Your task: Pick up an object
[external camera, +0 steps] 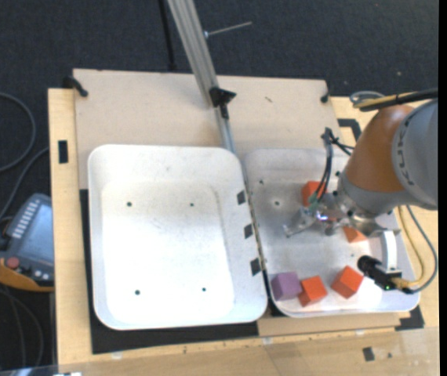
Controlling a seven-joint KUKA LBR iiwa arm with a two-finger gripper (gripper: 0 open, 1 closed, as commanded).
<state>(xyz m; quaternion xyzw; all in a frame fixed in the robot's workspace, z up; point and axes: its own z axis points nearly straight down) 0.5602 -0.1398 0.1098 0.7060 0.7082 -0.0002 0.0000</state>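
Hand (308, 224) low in the right bin (278, 171); can't tell its state. Orange block (311, 192) sits just beside the wrist. Risk: closing off-centre, nudging it away and grabbing air.

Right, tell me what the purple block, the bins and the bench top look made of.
Purple block: matte, soft-edged, probably foam or painted wood; no shine.
Bins, left and right: white, smooth, rounded corners, likely moulded plastic, scuffed with grey specks.
Bench top: flat pale tan, dull, looks like fibreboard or plywood.
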